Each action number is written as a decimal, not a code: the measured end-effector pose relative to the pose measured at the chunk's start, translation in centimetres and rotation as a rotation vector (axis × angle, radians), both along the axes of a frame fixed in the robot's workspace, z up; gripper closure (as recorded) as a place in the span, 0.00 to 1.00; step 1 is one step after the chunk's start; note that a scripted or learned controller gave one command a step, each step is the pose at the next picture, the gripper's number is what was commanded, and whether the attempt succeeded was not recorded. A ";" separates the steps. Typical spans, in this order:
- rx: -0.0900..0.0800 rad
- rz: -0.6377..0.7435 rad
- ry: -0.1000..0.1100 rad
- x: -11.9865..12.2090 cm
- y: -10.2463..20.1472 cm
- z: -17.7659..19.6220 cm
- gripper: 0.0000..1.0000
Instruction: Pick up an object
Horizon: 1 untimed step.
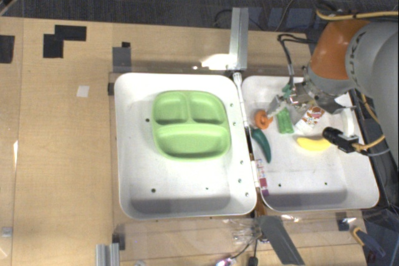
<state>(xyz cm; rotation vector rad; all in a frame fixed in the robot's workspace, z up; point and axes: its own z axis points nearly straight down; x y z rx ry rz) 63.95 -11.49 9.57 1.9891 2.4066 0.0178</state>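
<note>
The right bin (324,187) holds several small objects. An orange piece (262,119) lies near its left wall, with a light green block (284,123) beside it. Below them rests a dark green vegetable (262,146) against the bin's left wall. A yellow banana (312,144) lies further right, and a white bottle with a red label (310,117) sits just above it. My gripper (292,98) hangs low over the upper middle of this bin, right above the green block and next to the bottle. The wrist hides what is directly under it.
The left bin (134,190) carries a green divided plate (189,123). A metal divider post (239,34) stands between the bins at the back. Black cables (341,139) trail from the arm over the right bin's right side. The front half of the right bin is bare floor.
</note>
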 end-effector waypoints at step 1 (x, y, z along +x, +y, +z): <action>0.000 0.010 -0.005 -0.7 0.2 0.0 0.00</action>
